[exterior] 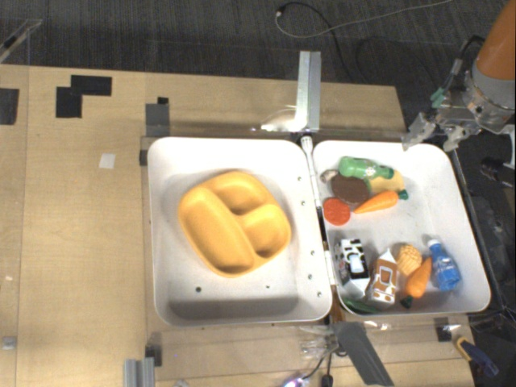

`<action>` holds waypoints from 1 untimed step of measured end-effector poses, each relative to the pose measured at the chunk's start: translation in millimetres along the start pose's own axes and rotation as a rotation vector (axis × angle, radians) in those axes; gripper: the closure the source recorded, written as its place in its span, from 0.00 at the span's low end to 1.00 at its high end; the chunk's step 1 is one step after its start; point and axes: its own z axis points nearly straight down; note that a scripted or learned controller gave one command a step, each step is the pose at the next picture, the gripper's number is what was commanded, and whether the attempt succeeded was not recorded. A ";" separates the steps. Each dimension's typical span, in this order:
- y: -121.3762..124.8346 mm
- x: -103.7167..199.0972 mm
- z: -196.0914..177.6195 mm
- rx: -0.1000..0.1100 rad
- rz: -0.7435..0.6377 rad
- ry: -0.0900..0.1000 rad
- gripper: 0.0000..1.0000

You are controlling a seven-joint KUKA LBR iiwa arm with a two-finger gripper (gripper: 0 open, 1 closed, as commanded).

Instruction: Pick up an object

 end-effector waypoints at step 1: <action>6.4 5.4 139.3 -0.002 -0.035 -0.001 0.00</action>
